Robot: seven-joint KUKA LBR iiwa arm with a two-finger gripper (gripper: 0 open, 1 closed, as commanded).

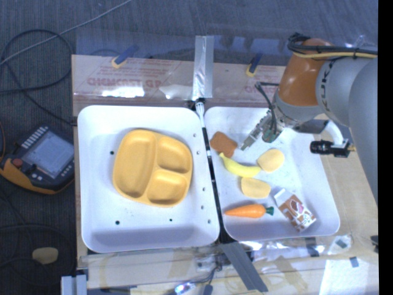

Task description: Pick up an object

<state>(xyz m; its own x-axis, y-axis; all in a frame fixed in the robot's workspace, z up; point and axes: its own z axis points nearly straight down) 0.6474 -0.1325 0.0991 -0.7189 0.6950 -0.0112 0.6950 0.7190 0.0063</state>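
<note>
The grey arm's jaws [255,135] hang over the right white bin [319,183] — whether apart or together I cannot tell — between the brown bread-like piece [223,144] and yellow banana [240,167] (toys crowd close). A descent could nudge neighbours aside, missing everything.

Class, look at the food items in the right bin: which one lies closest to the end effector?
The brown bread-like piece, just left of the end effector. The banana, pale round pieces, carrot and small carton lie lower in the view, farther off.

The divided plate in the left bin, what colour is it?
Yellow all over; the plate shows clearly in the camera view.
</note>
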